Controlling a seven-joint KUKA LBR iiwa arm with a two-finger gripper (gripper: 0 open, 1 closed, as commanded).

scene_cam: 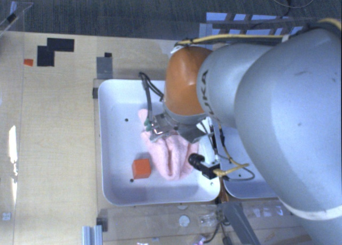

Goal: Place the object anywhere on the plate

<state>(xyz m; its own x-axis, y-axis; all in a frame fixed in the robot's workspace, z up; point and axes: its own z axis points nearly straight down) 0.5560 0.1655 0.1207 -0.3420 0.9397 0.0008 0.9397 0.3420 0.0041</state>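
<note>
**Over the left bin, arm low above a pink plate**

Across the right half of the camera view, the grey arm (278, 121) bulks largest, its orange band (184, 81) sitting above the wrist and black and yellow cables trailing beside it. Beneath it lies the left white bin (115, 131), with a corner of the right white bin (251, 188) peeking out under the arm. Within the left bin, a pale pink plate (168, 158) rests toward the bin's right side, partly covered by the wrist. The gripper (155, 129) hangs at the plate's upper edge, metal parts showing just above the pink surface; how far apart its tips stand cannot be told from this angle, nor whether anything sits between them. Just left of the plate, an orange block (141, 168) lies on the bin floor, touching or nearly touching the plate's rim, apart from the gripper.
</note>
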